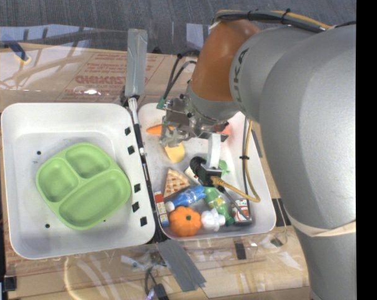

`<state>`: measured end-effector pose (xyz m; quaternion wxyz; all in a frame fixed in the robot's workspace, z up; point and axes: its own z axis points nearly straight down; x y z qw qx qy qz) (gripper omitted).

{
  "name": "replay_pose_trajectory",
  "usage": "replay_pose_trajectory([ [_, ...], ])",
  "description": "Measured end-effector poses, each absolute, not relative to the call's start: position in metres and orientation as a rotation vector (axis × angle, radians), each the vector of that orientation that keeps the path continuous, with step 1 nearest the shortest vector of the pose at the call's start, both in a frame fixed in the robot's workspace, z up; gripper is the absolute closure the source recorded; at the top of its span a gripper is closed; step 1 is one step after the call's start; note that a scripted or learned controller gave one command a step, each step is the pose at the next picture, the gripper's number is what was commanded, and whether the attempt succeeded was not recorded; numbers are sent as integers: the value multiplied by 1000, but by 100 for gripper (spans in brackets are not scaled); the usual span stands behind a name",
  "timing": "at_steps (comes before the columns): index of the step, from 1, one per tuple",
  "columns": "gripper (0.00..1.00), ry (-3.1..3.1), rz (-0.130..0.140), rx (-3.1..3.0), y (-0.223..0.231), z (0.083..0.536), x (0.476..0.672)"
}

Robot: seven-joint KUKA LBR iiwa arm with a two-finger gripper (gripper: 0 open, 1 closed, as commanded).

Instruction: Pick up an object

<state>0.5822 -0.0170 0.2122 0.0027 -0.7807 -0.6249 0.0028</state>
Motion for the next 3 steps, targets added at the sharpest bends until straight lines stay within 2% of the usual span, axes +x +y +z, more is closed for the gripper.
replay_pose_trajectory([
  [1, 0, -1914, 7, -2487, -67, 193, 618],
  [2, 0, -1832, 7, -2548, -103, 91, 601],
  [3, 0, -1623, -2, -2690, -155, 224, 542],
])
